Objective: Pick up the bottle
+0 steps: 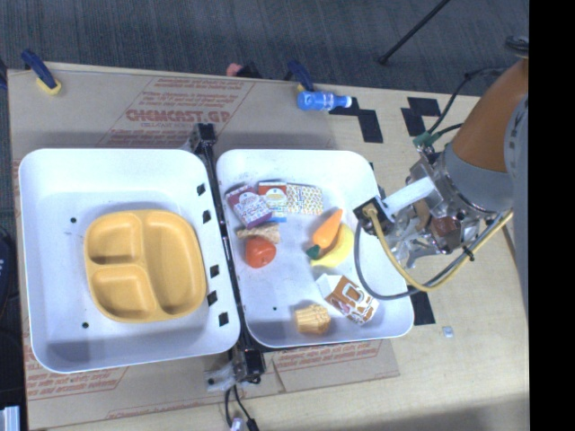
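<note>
My arm (490,142) reaches in from the right, grey with an orange band above the wrist. My gripper (415,241) hangs low on the right side, pointing left, with yellow cable looped beneath my wrist.

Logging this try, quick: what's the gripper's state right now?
Gripper: cannot be told; it sits beside the right bin's outer edge.

My pincer (422,241) is showing bare metal, dully shining, with glossy yellow cable looping round it. The bench (296,384) is wearing matt brown cardboard — printed red. Both bins (36,268) are looking like smooth white plastic — the yellow tray (144,264) too, softly glossy.
</note>
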Available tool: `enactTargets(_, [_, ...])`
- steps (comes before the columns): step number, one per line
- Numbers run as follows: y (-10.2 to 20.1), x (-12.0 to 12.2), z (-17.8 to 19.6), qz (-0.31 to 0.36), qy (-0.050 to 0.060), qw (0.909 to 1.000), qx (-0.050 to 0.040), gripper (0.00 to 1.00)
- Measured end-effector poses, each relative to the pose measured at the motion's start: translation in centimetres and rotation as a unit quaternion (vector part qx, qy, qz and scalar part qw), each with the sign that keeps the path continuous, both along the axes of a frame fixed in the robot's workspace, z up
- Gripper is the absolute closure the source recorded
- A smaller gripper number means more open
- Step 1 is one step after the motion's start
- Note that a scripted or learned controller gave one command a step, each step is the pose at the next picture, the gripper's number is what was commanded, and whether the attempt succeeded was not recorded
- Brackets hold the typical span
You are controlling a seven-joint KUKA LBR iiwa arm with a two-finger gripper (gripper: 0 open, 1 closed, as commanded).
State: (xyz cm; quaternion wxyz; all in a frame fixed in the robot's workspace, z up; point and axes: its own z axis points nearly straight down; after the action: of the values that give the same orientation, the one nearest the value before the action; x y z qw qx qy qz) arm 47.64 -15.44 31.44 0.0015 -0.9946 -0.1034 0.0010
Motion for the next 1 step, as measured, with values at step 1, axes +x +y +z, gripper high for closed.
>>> enactTargets(1, [1.56,-0.04,-2.27,0.005,0.001,1.0000,0.0006,1.00])
